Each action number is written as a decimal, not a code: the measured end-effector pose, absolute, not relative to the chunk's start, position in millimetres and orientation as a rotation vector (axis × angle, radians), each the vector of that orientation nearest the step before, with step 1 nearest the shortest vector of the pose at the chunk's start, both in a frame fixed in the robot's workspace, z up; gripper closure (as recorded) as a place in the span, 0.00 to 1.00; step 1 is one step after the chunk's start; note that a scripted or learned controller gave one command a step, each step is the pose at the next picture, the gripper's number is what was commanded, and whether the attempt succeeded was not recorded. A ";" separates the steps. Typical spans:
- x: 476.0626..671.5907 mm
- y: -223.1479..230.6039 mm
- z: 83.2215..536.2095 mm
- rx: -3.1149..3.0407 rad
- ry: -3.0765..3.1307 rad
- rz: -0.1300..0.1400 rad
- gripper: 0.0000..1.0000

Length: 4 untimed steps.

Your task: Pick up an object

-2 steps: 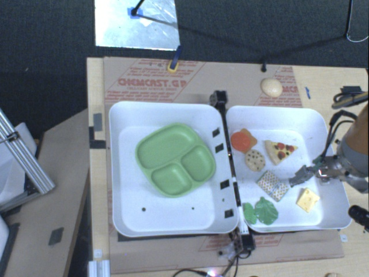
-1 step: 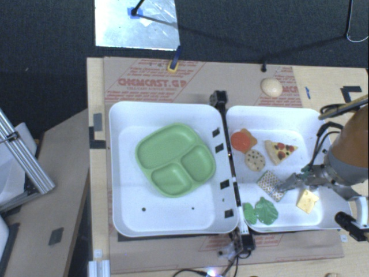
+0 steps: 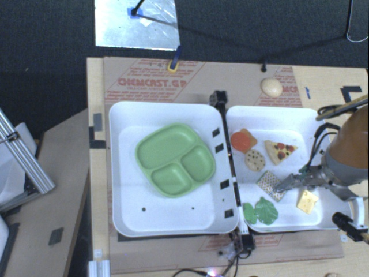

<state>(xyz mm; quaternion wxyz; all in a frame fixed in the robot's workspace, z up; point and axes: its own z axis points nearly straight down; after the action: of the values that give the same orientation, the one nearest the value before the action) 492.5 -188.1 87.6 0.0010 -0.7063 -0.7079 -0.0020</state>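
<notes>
In the right bin (image 3: 271, 113) lie an orange piece (image 3: 243, 139), a round cookie (image 3: 254, 160), a pizza slice (image 3: 279, 150), a grey checkered piece (image 3: 268, 184), a green leafy piece (image 3: 261, 211) and a yellow cheese wedge (image 3: 307, 201). My gripper (image 3: 286, 182) reaches in from the right, low over the bin. Its tip sits at the right edge of the grey checkered piece, touching or nearly touching it. The cheese wedge lies just below the gripper's body.
The left bin (image 3: 124, 154) holds a green divided plate (image 3: 174, 159). A beige egg-shaped object (image 3: 271, 86) rests on the cardboard behind the right bin. The arm's orange band (image 3: 351, 143) hangs over the right bin's right edge, with cables beside it.
</notes>
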 end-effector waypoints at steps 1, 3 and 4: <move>495.4 -188.4 100.3 -2.223 -2.229 -0.014 1.00; 511.5 -194.5 198.6 -2.222 -2.231 -0.004 1.00; 512.9 -194.9 226.1 -2.220 -2.230 -0.003 1.00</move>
<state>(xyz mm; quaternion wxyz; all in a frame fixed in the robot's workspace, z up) 512.9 -194.9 226.1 -0.0026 -0.7054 -0.7088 -0.0011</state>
